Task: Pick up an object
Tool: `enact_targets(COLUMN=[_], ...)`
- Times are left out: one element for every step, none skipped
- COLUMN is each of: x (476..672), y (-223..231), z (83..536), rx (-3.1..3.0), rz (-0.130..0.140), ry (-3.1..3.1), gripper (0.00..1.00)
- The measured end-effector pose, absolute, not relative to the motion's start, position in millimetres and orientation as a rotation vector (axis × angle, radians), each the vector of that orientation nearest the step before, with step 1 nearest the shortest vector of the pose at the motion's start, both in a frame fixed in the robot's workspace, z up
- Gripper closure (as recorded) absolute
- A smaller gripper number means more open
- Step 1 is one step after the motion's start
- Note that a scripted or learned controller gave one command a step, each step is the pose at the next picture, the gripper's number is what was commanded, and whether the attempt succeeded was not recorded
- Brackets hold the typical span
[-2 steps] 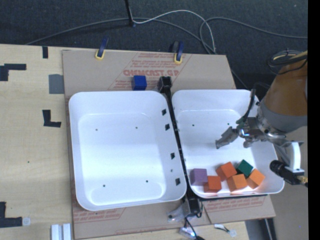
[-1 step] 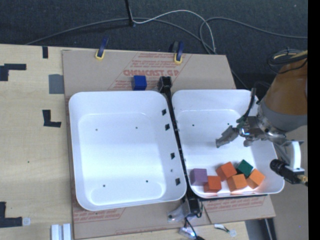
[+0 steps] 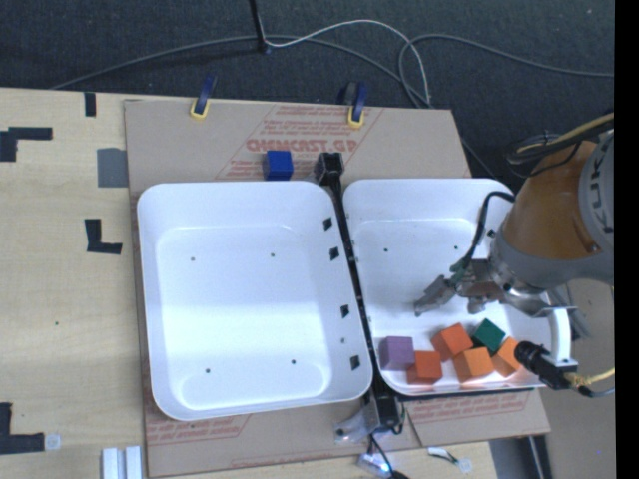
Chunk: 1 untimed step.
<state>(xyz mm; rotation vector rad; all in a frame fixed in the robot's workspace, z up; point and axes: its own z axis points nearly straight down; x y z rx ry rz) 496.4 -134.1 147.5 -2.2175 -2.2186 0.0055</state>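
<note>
Several small blocks lie in the front part of the right bin (image 3: 419,213): a purple one (image 3: 398,351), a red-orange one (image 3: 426,366), two orange ones (image 3: 454,339) (image 3: 474,364), a dark green one (image 3: 489,334) and another orange one (image 3: 508,354) partly under the arm's cabling. My gripper (image 3: 431,296) hangs over the middle of the right bin, pointing left, just behind and above the blocks. Nothing is visibly held in it.
The left bin (image 3: 150,213) sits beside the right one, with a black divider clamp (image 3: 344,267) between them. A blue block (image 3: 279,164) rests on the cardboard behind the bins. The grey and orange arm (image 3: 554,218) covers the right bin's right edge.
</note>
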Motion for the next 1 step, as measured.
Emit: enact_targets(x=[494.9], y=[-133.6], z=[94.6], rx=[-2.218], rz=[0.005], ry=[-2.219], gripper=[0.00])
